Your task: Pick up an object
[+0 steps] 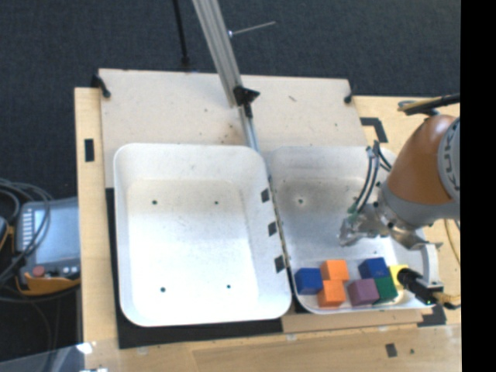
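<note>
Gripper (pixel 350 229) above the floor of the right-hand bin (pixel 310 178); whether it is open or closed cannot be told, and nothing is seen held in it. The candidate objects lie toward the tabletop's near edge from it, clustered in the bin's near corner: blue block (pixel 309 280), two orange blocks (pixel 335 270), purple block (pixel 362 291), green block (pixel 387 288) and a second blue block (pixel 374 268). The orange pair lies nearest. Left-hand bin (pixel 194 231) beside it. Tabletop (pixel 89 208) of pale wood; dark carpet (pixel 77 22) beyond.
</note>
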Robot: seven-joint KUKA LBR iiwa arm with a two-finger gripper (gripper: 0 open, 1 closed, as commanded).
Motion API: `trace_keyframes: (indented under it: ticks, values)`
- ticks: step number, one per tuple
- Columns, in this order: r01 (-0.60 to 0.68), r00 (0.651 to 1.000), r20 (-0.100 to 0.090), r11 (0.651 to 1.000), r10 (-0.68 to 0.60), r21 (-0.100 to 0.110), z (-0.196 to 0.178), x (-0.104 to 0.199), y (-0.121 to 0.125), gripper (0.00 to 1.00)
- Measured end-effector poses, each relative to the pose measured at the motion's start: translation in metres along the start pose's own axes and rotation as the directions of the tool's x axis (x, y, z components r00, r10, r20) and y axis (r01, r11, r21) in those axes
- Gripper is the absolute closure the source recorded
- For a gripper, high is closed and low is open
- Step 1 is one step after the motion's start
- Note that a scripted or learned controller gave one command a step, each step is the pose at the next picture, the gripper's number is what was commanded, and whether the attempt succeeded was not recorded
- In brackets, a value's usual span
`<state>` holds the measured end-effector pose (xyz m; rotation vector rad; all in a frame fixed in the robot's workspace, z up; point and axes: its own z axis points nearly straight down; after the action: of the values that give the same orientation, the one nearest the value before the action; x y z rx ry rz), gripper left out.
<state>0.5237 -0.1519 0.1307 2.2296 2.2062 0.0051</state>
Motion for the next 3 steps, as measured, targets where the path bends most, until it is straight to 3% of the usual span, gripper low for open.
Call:
trace_keyframes:
  ticks: [2, 3]
  values:
    - [0.014, 1.0, 0.001, 1.0, -0.014, -0.002, -0.123, -0.006, 0.002, 1.0]
    - [0.015, 1.0, 0.0, 1.0, -0.015, 0.001, -0.155, -0.008, 0.004, 1.0]
